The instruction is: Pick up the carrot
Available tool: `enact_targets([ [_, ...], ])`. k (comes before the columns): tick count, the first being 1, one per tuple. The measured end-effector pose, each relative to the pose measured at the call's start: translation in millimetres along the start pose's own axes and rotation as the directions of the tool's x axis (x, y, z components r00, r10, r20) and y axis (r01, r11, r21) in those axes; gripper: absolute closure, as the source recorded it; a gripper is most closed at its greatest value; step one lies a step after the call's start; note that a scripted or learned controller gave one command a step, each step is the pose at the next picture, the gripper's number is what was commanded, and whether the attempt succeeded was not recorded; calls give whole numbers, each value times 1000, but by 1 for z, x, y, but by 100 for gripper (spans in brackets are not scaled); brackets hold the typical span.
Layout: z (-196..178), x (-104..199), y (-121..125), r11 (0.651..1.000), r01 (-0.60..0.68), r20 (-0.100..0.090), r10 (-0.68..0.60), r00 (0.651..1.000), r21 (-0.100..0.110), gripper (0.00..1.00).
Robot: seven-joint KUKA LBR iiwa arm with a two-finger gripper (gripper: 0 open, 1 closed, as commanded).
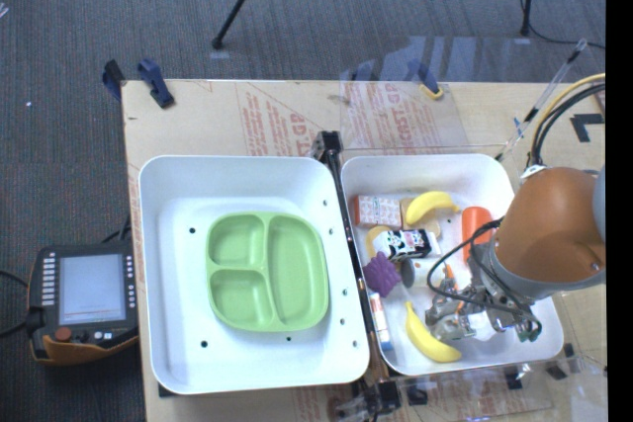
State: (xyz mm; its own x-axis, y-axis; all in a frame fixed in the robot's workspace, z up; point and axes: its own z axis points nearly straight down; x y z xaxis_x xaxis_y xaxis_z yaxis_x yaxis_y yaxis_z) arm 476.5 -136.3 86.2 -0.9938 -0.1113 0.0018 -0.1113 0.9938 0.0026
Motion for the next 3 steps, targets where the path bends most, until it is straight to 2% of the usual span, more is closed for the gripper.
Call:
enact_targets([
  [1,-104,-52,85,982,188,12,-188,982,2,100],
  [2,-111,-52,7,955,296,3,-296,955,3,100],
  [3,-101,-42,-2,980,-199,1,199,980,0,100],
])
